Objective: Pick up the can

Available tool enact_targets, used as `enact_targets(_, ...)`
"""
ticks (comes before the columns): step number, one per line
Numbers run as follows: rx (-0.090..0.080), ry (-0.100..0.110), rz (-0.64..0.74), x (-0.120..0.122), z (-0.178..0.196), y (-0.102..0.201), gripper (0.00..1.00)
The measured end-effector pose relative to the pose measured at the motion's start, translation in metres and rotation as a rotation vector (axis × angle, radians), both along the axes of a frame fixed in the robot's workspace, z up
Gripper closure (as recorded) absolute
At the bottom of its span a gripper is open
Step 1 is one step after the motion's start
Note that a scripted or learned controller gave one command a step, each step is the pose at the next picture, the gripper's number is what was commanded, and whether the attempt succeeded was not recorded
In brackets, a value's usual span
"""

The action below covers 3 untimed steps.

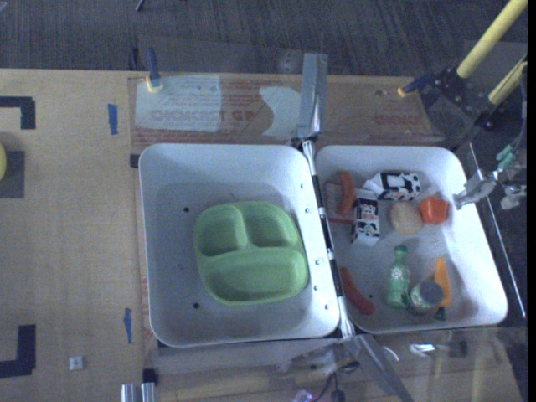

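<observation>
The can (427, 296) is small, with a grey lid and a dark body. It stands in the front right part of the right bin (481, 308), with a green bottle (398, 276) on its left and an orange carrot (441, 278) touching its right side. My gripper (494, 191) hangs at the right bin's right rim, well behind the can and to its right, and is partly cut off by the view's edge. Nothing shows in its grasp.
The right bin also holds two cow-patterned cartons (366, 219) (399, 182), a round bun (406, 218), an orange cup (434, 210), a sausage (344, 193) and a red chili (358, 292). A green divided plate (249, 252) lies in the left bin (159, 182).
</observation>
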State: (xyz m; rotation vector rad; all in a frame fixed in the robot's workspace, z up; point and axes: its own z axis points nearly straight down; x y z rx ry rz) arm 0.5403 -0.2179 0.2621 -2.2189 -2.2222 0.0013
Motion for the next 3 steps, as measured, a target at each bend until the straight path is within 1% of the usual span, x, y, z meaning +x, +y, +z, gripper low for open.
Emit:
enact_targets(1,0.0,-0.002,0.121,0.094,-0.113,0.043,0.0)
enact_targets(2,-0.008,-0.028,0.094,0.126,-0.147,0.064,0.0)
enact_targets(3,-0.011,-0.033,0.097,0.128,-0.136,0.064,1.0)
